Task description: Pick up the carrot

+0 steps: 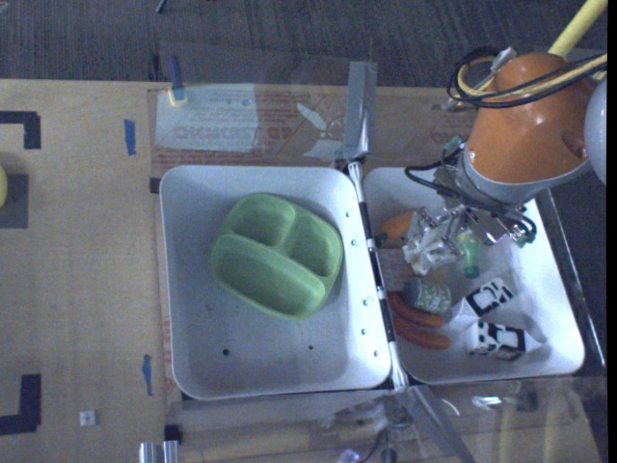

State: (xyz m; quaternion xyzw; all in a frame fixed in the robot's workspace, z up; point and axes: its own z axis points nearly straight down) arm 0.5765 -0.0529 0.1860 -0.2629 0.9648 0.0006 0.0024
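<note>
Carrot [396,228] lies orange at the right bin's [559,287] upper-left edge, hard against the divider, the tool [436,242] crowding just right of it; whether that tool is clenched, I cannot tell.

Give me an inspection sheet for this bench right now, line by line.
Surface: wooden bench bearing two white bins; blue tape marks.
Job's things: orange carrot at the right bin's left wall, partly behind the gripper.
Clutter: green divided plate in the left bin; two red sausages, a small can, two black-and-white blocks.
Grippers: gripper low beside the carrot; grasp unclear.
Cables: black and yellow cables over the wrist.
Surroundings: dark carpet.
</note>
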